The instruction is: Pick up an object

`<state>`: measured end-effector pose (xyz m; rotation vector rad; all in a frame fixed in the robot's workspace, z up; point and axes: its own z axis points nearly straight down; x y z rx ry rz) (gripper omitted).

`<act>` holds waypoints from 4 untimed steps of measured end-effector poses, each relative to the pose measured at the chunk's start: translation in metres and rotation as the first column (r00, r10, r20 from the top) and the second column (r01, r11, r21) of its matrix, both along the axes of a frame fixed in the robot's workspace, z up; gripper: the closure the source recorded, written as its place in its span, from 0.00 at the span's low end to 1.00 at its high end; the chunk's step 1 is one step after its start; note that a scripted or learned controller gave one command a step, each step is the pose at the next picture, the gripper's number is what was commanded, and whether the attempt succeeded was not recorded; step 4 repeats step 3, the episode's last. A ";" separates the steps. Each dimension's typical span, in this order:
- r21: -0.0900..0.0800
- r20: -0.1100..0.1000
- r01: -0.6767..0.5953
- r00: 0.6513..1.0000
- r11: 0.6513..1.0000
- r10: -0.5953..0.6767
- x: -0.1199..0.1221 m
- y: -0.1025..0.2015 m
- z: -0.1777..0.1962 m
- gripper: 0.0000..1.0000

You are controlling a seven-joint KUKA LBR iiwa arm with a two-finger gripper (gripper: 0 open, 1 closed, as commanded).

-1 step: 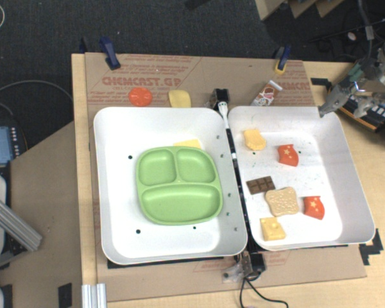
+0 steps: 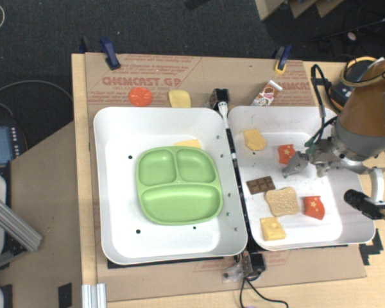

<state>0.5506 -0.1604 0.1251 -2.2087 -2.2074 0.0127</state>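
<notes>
Red piece (image 2: pixel 286 153) (small, flat) in right bin (image 2: pixel 346 233).

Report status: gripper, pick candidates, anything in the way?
Gripper low in right bin, nothing seen between its fingers. Nearest: red piece, just left of it. Brown chocolate piece and toast lie apart. Nothing blocking.

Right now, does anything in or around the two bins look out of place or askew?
Yes: an orange round piece, a yellow piece and a small packet lie on the bench outside the bins. Another yellow piece sits partly under the green plate.
</notes>
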 end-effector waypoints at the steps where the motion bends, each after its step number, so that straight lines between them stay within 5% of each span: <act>1: -0.009 0.022 -0.006 1.000 1.000 0.006 0.057 0.027 -0.043 0.00; 2: -0.010 0.024 -0.001 1.000 1.000 0.001 0.056 0.025 -0.030 1.00; 3: -0.006 0.027 -0.008 1.000 1.000 0.008 0.026 0.098 0.066 1.00; 4: -0.006 0.027 -0.008 1.000 1.000 0.008 0.026 0.098 0.066 1.00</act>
